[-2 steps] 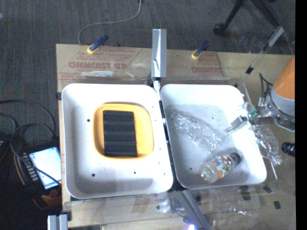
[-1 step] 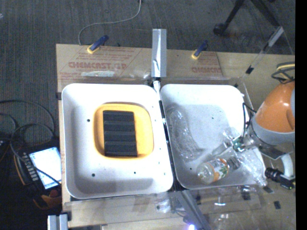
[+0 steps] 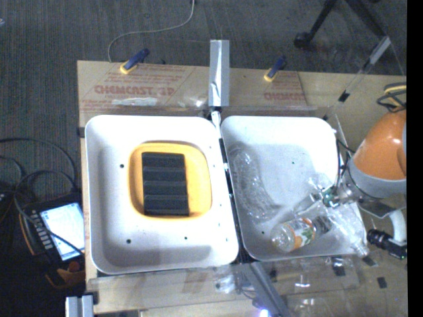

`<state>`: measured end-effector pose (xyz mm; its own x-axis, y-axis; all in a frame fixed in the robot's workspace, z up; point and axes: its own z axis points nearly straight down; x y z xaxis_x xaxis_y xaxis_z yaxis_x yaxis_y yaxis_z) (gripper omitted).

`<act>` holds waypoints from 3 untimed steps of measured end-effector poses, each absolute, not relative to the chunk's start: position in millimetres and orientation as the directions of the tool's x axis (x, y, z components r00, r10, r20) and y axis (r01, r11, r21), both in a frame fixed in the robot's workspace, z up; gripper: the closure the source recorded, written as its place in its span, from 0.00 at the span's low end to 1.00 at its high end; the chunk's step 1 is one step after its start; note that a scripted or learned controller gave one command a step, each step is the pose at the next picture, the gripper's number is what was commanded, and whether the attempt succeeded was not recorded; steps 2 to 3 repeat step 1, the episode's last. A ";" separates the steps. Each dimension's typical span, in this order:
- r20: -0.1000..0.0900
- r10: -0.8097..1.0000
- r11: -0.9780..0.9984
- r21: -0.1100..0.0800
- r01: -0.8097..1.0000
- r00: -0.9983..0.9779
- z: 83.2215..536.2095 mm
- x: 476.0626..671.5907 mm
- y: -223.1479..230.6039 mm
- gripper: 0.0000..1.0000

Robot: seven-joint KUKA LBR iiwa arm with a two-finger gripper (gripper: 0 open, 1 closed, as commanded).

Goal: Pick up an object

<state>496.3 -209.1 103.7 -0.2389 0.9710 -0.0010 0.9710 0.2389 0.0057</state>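
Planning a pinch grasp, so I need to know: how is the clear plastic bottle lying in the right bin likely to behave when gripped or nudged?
The plastic bottle lies on its side, so a nudge would probably roll it. Its clear wall looks thin and smooth, so it may flex or slip under a pinch. It looks nearly empty, so likely light. The gripper is near its cap end.

Left bin (image 3: 106,197): a yellow tray (image 3: 170,178) with a black ribbed insert (image 3: 165,183) is taking up the middle, leaving only a bare white margin around it.
Right bin (image 3: 277,137): the far half is lying open; clear crumpled plastic (image 3: 250,180) is spreading along the left wall.
Right bin, near corner: a clear bottle (image 3: 299,232) is lying on its side, blocking the floor there.
Right edge: the arm (image 3: 383,154) is hanging over the bin's right wall, crowding that side.
Between bins: the two rims are touching, leaving no gap.
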 end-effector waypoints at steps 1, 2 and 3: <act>-0.001 0.974 0.227 0.000 0.974 -0.227 199.7 496.2 -166.7 1.00; -0.001 0.974 0.227 0.000 0.974 -0.227 199.7 496.2 -166.7 1.00; -0.001 0.974 0.227 0.000 0.974 -0.227 199.7 496.2 -166.7 1.00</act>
